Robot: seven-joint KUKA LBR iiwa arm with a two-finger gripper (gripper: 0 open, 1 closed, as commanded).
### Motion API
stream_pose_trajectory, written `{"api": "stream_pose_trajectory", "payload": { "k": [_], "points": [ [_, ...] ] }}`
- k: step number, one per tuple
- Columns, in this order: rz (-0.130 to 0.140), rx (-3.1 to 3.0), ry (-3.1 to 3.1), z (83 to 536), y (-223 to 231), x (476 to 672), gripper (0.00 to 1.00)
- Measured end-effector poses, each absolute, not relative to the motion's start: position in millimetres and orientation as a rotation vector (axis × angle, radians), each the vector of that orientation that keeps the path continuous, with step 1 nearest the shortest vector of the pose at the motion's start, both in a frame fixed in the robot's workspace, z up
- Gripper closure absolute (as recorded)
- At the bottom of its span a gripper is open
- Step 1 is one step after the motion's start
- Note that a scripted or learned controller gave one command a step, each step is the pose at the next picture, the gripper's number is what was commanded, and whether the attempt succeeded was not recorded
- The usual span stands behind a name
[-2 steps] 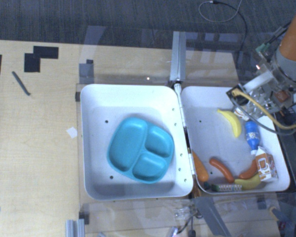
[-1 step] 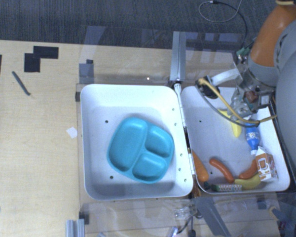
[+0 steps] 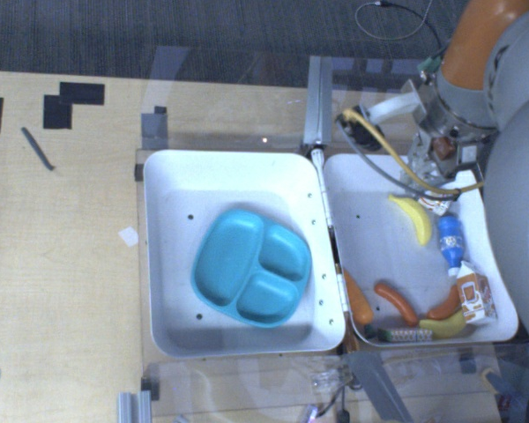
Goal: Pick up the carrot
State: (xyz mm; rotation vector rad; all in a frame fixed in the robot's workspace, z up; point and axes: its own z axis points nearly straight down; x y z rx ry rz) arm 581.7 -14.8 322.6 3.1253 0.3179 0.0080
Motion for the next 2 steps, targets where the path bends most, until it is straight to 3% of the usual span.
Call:
{"api": "stream_pose_trajectory", "payload": {
  "k": [1,2],
  "points": [
    [-0.002,3.092,0.558,221,-50,545.4,1.0],
    [0.003,3.125,0.326,211,-60,604.9,1.0]
  ]
}}
